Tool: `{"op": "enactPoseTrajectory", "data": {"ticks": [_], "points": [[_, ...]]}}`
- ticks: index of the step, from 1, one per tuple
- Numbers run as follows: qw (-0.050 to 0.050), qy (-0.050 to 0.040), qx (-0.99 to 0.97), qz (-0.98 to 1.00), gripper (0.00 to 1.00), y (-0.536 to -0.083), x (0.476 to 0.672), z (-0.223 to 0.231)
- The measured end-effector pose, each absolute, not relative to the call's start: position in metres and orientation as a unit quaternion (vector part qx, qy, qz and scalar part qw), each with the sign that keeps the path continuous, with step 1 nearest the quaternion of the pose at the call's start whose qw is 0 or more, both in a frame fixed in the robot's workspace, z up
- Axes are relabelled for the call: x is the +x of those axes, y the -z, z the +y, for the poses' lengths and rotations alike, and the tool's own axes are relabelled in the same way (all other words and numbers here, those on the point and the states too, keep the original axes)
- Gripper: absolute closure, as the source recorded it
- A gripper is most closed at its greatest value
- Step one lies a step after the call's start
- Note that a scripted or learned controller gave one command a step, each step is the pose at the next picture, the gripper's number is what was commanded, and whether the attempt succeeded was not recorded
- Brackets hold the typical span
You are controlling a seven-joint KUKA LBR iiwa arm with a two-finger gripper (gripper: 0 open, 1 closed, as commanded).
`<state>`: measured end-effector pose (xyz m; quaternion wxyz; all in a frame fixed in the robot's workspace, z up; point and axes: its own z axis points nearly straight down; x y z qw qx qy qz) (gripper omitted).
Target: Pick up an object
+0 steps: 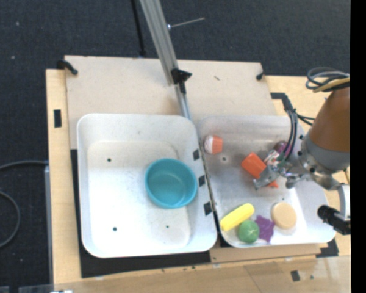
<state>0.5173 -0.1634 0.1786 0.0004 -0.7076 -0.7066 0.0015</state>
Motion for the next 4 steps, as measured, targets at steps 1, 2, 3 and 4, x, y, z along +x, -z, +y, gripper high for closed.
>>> {"op": "enactPoseTrajectory", "data": {"ticks": [1, 2, 3, 4], "points": [[0.001, -0.0022, -0.708, -0.707, 0.00, -0.116, 0.519, -0.167], [-0.002, 0.0018, -0.710, -0.705, 1.00, -0.130, 0.522, -0.167], [-0.004, 0.0022, -0.706, -0.708, 1.00, -0.189, 0.532, -0.162], [-0.004, 0.0022, -0.705, -0.709, 1.00, -0.248, 0.539, -0.156]]}}
